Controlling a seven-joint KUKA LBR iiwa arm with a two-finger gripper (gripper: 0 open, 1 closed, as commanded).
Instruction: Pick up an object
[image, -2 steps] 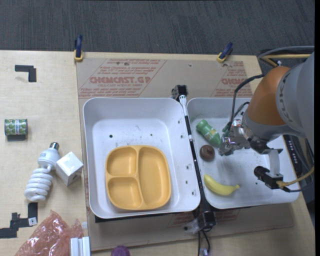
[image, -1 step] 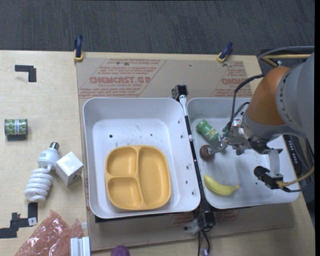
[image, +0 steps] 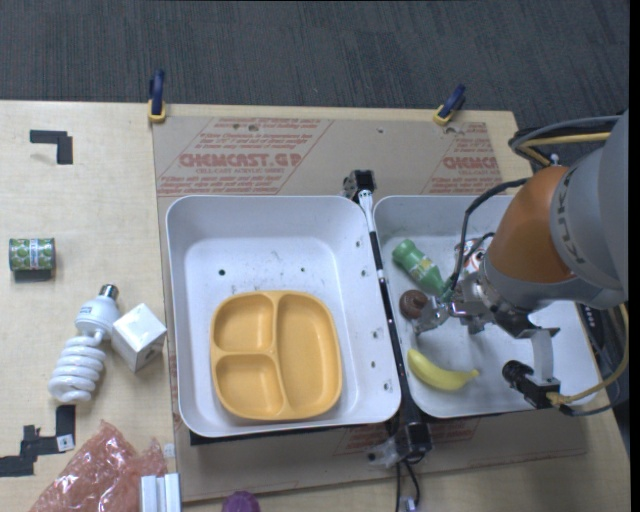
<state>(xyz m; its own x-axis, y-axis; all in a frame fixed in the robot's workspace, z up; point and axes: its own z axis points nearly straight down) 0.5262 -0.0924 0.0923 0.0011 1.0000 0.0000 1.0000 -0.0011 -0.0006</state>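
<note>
Tan bench (image: 90, 200) bears 2 white bins (image: 190, 300); dark carpet (image: 300, 45) beyond.

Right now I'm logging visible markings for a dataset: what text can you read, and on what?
"CHEMCAST G P": red print on the brown board behind the bins; smaller lines under it blurred.
Same print, cut off, near the board's right corner.
Green can label: too small.
Green bottle label: unreadable.

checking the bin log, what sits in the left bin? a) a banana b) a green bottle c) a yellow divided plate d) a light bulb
c: the yellow divided plate lies in the left bin, while the banana and the green bottle lie in the right bin and the light bulb lies on the bench outside.
</note>
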